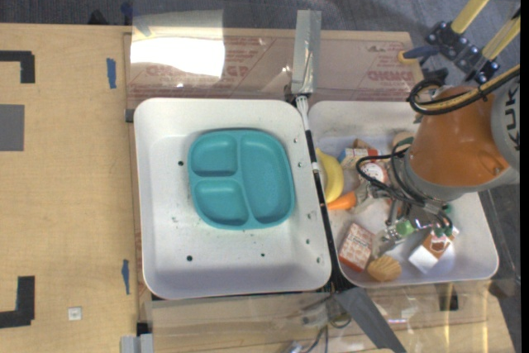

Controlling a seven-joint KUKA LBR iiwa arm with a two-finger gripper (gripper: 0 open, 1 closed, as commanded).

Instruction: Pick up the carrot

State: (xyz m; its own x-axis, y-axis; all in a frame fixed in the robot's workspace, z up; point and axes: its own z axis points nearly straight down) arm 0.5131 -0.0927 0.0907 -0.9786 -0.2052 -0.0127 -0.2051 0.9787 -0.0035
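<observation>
A teal divided tray [242,178] is seen in the left bin [157,260]. In the right bin [483,256], the carrot [340,200] is laid near the left wall, touching the yellow banana [331,174] just above it. A small red packet [356,245] is placed lower. The hand [402,229] is lowered over the clutter, right of the carrot; how far it is opened cannot be told.

arm: came in from the right, grey body, orange band [450,149] just above the wrist
wrist: pointed pretty much straight down, black cables looped around it
gripper [402,229]: hung low under the orange band, metal parts showing
fingers: too cluttered down there to make out
</observation>
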